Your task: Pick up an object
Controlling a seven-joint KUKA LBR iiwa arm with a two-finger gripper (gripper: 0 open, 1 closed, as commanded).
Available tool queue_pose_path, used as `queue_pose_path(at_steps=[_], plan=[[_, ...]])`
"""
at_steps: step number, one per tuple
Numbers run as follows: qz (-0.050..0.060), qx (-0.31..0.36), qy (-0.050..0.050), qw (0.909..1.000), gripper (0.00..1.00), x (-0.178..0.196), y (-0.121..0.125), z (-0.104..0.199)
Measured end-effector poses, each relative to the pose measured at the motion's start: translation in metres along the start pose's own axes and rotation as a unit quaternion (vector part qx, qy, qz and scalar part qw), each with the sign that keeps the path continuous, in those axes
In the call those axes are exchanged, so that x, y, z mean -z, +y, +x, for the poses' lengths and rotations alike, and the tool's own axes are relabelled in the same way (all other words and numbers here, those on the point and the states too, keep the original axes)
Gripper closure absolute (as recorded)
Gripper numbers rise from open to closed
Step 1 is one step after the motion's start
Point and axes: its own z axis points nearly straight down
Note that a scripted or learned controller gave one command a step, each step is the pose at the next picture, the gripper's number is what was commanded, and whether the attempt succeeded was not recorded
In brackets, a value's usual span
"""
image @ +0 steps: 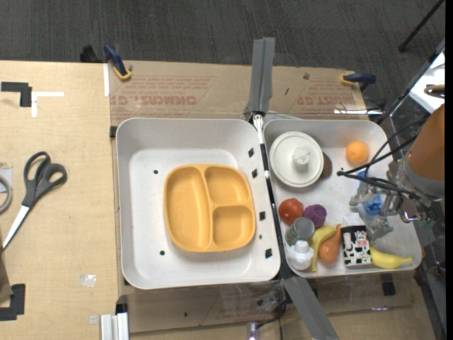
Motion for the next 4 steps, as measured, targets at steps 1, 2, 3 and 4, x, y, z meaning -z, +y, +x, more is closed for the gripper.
queue_pose_path(at_steps=[1,2,3,4], plan=[[0.001,0.062,-0.003,0.9980,0.00,0.002,-0.005,-0.130],[0.001,0.004,-0.004,1.0000,0.00,0.002,0.015,-0.141],[0.000,0.003,-0.002,1.0000,0.00,0.002,0.032,-0.135],[0.001,0.013,-0.003,0.9999,0.00,0.001,0.044,-0.142]])
